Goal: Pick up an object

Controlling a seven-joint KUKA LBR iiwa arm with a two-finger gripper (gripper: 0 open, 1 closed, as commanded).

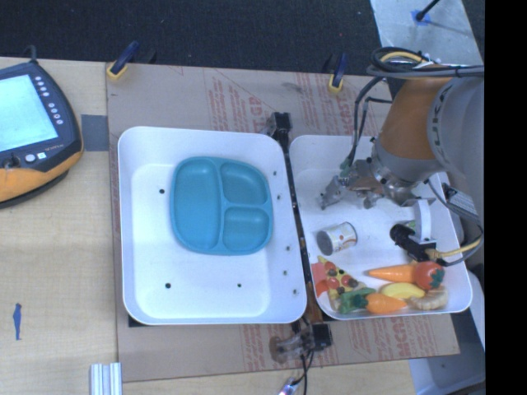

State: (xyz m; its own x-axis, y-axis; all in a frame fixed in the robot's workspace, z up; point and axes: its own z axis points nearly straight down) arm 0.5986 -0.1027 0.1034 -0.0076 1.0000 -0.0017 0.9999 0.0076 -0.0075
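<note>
My gripper (339, 188) hangs over the upper left part of the right bin (306, 156), with bare white floor under it. A small grey can (338, 237) lies on its side just below the gripper, apart from it. Toy foods are piled along the bin's front edge: a pizza slice (333, 277), a green piece (355, 300), a carrot (394, 273), a yellow fruit (400, 290), an orange piece (384, 304), a red pepper (431, 275) and a tan piece (429, 302). Nothing shows in the gripper.
The left bin (132, 220) holds a blue divided plate (221, 204). A tablet in an orange case (33, 134) lies at the far left of the bench. Clamps (121, 60) hold the cardboard at the back.
</note>
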